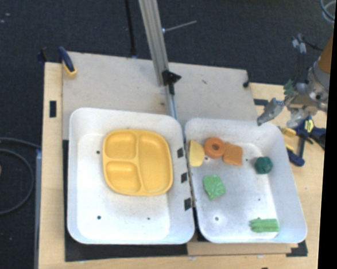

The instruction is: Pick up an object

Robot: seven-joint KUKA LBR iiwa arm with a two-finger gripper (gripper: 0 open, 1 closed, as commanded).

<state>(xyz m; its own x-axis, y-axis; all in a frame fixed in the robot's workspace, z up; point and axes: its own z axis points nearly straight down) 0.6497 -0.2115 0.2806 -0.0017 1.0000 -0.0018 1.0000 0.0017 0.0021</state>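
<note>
1. The right bin (291,185) lies below and to the left of the gripper (286,113), which hangs past the bin's far right corner with its two fingers spread and nothing between them.
2. The left bin (79,171), far left of the gripper, bears a yellow divided plate (138,161).
3. Nearest pickable object: a dark green lump (263,164), just below the gripper. Next out sit an orange block (233,154) touching an orange ring (215,147), then a yellow piece (196,154).
4. Risk: descending from here, the fingers likely strike the bin's rim or close on air, since no object sits beneath them.
</note>
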